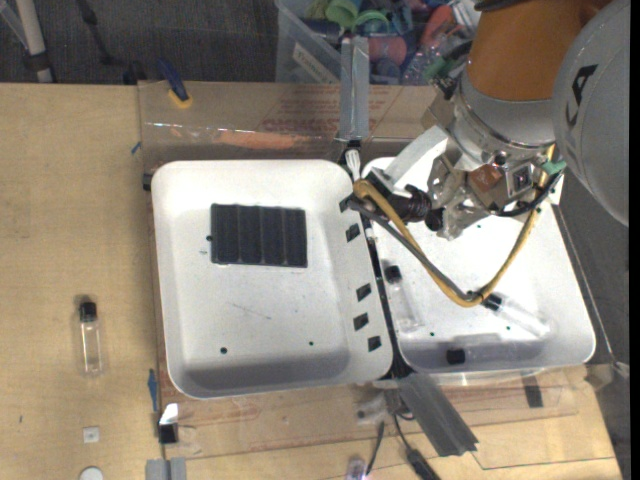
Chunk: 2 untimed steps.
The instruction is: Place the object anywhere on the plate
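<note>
A dark, ribbed rectangular plate (258, 236) lies flat in the left white bin (180, 348), toward its upper middle; no object can be made out between the jaws or identified in the bins with certainty. The gripper (452, 213) hangs over the upper part of the right white bin (560, 338), well apart from the plate; whether its jaws are wide or narrow cannot be told. A yellow cable (425, 263) loops below the wrist; a small clear vial (90, 336) lies on the wooden bench (60, 168), left of the bins.

A small clear vial (90, 336) lies on the wooden bench (60, 218), left of the left bin (180, 358); a tub of colourful toys (385, 18) stands behind it.
</note>
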{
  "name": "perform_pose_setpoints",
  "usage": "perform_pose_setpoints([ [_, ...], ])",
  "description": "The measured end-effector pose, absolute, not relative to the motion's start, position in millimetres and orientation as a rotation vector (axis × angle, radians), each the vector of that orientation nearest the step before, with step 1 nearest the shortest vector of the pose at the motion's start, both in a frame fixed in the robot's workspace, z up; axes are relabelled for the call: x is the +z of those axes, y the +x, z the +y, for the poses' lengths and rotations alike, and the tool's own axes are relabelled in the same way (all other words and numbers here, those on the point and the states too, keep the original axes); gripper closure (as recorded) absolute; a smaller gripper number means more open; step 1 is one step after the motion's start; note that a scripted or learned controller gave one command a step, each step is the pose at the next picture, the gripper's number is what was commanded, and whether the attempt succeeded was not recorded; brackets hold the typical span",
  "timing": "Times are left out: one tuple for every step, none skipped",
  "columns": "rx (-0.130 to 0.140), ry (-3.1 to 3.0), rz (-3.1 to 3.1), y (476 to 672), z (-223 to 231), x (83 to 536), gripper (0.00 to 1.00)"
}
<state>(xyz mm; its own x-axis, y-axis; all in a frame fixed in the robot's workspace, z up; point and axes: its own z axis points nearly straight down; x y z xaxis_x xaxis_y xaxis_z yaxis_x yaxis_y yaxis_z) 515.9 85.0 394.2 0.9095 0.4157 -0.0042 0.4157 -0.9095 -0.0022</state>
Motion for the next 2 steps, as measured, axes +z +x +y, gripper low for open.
perform_pose_setpoints([
  [0.003,-3.065,-0.688,498.3,175,282,1.00],
  [0.002,-3.077,-0.635,539.6,223,176,1.00],
])
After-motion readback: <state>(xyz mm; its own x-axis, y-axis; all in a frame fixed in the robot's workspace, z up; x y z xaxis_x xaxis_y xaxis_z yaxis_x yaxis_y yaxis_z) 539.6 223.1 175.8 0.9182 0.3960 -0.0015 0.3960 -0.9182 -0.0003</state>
